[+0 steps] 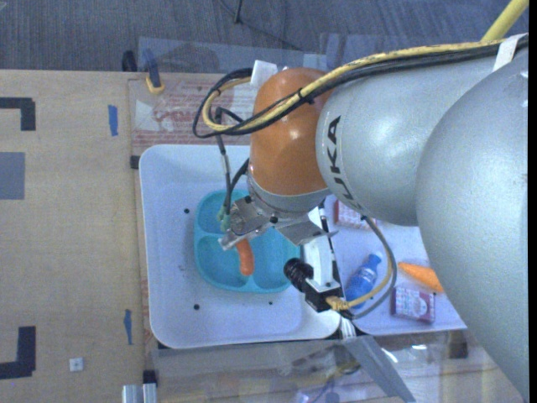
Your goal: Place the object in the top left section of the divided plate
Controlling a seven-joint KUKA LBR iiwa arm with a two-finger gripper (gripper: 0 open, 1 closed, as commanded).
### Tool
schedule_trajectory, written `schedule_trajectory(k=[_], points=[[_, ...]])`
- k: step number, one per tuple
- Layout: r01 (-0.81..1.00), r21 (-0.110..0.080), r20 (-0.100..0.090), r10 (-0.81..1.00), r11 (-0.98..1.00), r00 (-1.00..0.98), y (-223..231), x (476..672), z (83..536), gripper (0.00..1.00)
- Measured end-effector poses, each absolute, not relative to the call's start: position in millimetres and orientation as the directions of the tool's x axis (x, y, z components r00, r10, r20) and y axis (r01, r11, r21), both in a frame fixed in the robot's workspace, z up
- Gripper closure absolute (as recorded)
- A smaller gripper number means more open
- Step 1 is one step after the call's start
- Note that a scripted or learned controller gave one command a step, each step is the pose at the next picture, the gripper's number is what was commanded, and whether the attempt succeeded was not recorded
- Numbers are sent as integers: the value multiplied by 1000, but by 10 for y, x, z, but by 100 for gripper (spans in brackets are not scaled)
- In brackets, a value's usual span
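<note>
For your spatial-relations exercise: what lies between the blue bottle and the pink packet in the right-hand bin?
In the camera view, bare white bin floor lies between the blue bottle and pink packet; a yellow cable crosses above it.

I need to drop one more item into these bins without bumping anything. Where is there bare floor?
In the left bin, bare floor runs between its left wall and the blue divided plate, and along the near edge below the plate. The right bin is crowded: blue bottle, orange piece, pink packet.
</note>
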State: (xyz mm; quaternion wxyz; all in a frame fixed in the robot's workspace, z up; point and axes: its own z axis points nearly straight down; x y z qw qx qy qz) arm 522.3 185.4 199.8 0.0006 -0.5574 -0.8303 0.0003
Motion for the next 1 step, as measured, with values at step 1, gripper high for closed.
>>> schedule_trajectory(k=[1], points=[[926,-1,1,926,378,-378,1848,5226,1999,0]])
